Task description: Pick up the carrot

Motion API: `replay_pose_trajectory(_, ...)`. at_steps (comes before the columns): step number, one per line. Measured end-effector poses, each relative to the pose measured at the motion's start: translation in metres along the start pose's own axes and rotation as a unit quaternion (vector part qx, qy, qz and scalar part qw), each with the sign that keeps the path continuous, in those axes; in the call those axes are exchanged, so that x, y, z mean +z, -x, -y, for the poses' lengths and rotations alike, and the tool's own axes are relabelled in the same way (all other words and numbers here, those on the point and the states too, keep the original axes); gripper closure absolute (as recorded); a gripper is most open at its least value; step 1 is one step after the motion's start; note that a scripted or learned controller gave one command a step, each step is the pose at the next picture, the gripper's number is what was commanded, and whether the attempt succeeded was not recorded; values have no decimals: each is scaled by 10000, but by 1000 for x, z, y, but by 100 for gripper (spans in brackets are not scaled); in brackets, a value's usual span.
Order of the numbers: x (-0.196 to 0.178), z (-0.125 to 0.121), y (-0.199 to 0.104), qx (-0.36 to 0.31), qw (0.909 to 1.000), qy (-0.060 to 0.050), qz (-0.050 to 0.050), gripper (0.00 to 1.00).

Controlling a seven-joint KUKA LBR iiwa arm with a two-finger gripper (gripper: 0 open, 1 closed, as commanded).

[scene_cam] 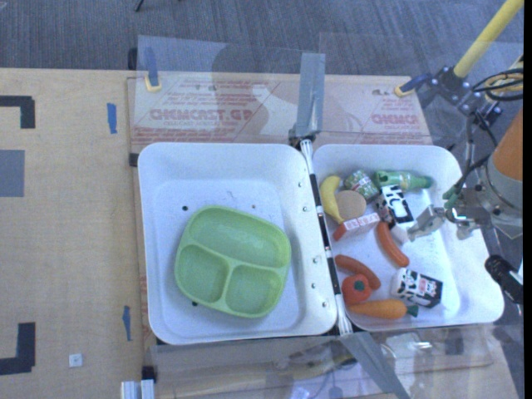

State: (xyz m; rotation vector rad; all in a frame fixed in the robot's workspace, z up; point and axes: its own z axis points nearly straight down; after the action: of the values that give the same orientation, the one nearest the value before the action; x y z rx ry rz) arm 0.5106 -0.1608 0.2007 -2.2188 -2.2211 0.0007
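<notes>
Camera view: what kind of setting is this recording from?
Probably a robot lab's pick-and-place bench: two white bins, left and right, toy food such as the carrot and banana, and tape marks on the wooden benchtop.

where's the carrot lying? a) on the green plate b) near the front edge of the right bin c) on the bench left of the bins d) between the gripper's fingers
b, the carrot lies near the front edge of the right bin, just below the tomato.
</notes>
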Motion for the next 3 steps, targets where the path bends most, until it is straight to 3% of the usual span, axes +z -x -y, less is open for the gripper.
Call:
replay_pose_trajectory(1,105,24,6,-942,9955,35,17,0)
replay_pose_trajectory(2,95,23,6,-935,9956,48,20,100)
replay_pose_trajectory(3,17,17,27,-784,9969,17,13,100)
